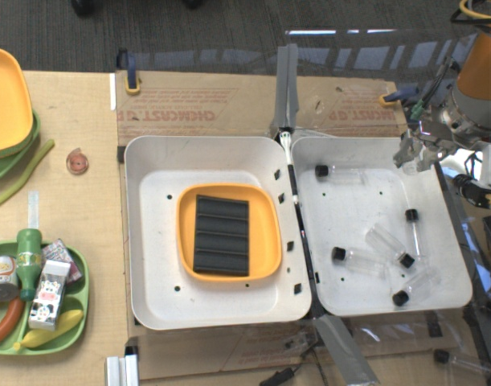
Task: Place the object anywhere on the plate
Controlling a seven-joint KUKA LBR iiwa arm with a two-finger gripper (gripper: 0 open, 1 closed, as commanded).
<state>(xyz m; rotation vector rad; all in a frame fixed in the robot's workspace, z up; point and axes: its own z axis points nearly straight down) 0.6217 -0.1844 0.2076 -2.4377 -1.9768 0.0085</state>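
— While the grey two-finger gripper (pixel 412 153) hovers at the right bin's (pixel 366 296) two o'clock, is it carrying anything?
— Can't tell. Clear plastic vials (pixel 382 244) lie around five o'clock; they'd slip easily. Orange square plate (pixel 265 240) waits in the left bin (pixel 149 240).

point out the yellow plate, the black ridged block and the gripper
yellow plate (pixel 268 236): camera view, bare right rim.
black ridged block (pixel 222 235): camera view, centre of top.
gripper (pixel 411 153): camera view, its tip.
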